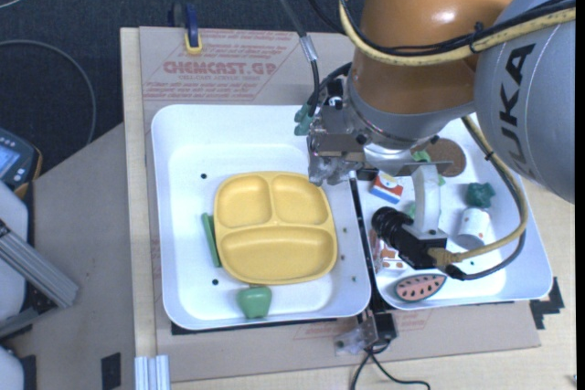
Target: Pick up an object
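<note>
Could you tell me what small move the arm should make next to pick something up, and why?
Probably a short descent with a slight shift left: the gripper hovers at the yellow divided plate's top-right corner in the left bin, and nothing is visibly held.

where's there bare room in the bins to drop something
Left bin: bare floor at the back, between the rear wall and the yellow divided plate, and a strip down its left side. The front corner holds a green piece. The right bin is crowded with small items under the arm.
</note>
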`<state>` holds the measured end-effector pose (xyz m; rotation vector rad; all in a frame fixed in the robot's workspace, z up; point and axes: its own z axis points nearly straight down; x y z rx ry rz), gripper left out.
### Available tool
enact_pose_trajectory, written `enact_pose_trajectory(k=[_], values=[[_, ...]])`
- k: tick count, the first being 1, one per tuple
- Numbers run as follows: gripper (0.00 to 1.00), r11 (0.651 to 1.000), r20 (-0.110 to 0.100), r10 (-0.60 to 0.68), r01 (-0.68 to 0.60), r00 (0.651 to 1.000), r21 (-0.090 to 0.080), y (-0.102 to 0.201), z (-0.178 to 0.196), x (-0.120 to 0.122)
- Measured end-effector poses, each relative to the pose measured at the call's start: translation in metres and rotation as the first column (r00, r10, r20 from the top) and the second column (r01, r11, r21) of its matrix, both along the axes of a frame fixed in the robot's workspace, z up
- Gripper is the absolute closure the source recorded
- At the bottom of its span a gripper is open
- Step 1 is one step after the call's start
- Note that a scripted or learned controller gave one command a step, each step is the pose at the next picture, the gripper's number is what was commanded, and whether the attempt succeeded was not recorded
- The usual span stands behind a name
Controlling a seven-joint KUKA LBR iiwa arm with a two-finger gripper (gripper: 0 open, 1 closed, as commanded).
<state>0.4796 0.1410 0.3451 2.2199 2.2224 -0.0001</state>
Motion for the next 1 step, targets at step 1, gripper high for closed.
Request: enact_pose_trajectory(k=[1], values=[[1.0, 1.0, 0.002, 0.001, -0.001, 1.0, 0.0, 0.0005, 0.01, 0.0004]])
